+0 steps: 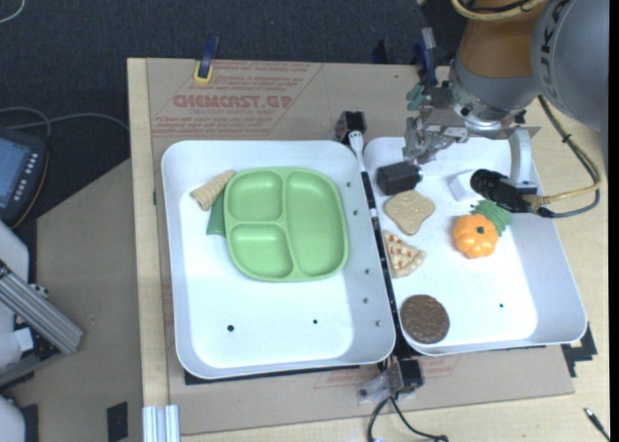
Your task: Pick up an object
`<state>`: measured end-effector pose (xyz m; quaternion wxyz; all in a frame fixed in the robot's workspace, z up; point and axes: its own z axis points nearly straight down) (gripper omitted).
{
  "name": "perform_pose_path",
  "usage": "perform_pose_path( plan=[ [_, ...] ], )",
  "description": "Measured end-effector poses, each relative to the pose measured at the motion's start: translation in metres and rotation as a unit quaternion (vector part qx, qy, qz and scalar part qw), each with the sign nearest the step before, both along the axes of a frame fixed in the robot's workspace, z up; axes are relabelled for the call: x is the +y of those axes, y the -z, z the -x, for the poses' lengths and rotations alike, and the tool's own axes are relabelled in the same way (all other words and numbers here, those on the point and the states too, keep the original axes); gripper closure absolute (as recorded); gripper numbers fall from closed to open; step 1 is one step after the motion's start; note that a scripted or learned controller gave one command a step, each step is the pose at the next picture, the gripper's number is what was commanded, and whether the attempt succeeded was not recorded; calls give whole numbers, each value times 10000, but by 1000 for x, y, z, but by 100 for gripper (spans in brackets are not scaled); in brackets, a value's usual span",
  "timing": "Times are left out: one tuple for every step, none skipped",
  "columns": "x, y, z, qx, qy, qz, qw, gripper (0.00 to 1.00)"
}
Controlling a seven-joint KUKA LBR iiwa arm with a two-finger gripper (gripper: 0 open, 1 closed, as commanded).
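Dark grey block (397, 178), small and boxy, sits in my right bin (542, 285) just under gripper (422, 147); can't tell grip state.

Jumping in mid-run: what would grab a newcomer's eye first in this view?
Probably the green divided plate in the left bin, with a tan food piece at its upper-left edge. Next, the orange pumpkin in the right bin, and the gripper above a dark block at that bin's far end.
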<state>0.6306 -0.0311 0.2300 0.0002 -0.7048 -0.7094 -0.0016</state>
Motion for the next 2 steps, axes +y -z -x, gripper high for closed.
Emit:
perform_pose_path(
  plan=[
    [-3,1,3,18,27,9,10000,100],
    [5,15,8,25,28,11,10000,100]
  ],
)
